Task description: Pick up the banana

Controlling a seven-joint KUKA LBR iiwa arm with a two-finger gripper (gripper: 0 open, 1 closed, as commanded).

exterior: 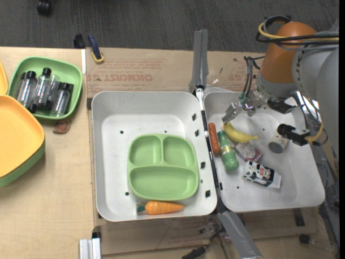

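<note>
Figure: overhead slanted view of the worktop (59, 209) with two white bins. The banana (239, 134) is lying in the right bin (302, 188), on its upper-left floor, its curved yellow body pointing from upper left toward lower right. The claw (241, 108) is hanging just above and beside the banana's upper end; its metal fingers are appearing spread apart, with nothing between them.

Risks, as judged from this layout: the banana is crowded. An orange-red sausage-shaped item (214, 137) and a green bottle (229, 158) are lying just to its left, and a printed packet (249, 154) is touching or nearly touching its lower side. A descent slightly off-line is likely to be catching the bottle or packet instead, or pinching the bin's dividing wall nearby. The banana's smooth, rounded, tapering skin is also inviting slippage if the fingers close near the tip and not across the thicker middle.

Materials: the bins are looking like hard, matte white plastic with shallow sloped walls. The left bin (108, 144) is holding a glossy green compartment tray (163, 166) and a smooth orange carrot (161, 208). A black-and-white carton (261, 174) and a small grey cylinder (277, 144) are sitting farther right.
</note>
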